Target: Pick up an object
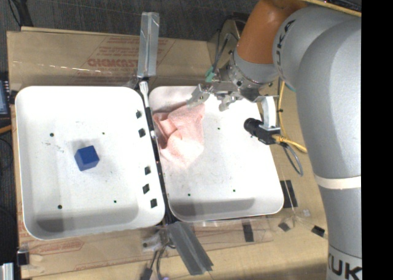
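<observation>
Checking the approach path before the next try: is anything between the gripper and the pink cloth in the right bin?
Nothing visible. The gripper is at the upper edge of the crumpled pink cloth in the right white bin. The small blue cube lies apart in the left white bin.

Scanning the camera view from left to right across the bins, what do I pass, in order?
Left white bin → blue cube → divider between the bins → pink cloth in the right white bin → gripper over that bin's far edge → grey arm.
</observation>
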Tool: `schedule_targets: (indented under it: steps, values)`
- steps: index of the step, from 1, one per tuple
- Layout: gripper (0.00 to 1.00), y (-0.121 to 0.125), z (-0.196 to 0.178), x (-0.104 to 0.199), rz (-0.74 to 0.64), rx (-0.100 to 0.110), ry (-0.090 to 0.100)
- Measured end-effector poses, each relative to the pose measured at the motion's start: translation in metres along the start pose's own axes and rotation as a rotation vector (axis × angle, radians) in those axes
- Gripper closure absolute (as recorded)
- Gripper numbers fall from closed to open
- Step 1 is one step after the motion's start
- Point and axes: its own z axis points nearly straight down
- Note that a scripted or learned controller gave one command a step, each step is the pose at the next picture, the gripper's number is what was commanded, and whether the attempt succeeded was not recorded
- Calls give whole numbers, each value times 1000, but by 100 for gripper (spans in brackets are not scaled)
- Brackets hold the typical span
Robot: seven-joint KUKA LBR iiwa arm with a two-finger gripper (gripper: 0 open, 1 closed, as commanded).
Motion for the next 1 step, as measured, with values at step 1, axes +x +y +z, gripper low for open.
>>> schedule_targets:
  steps: [1]
  values:
    - [0, 12, 106, -9, -136, -6, -1]
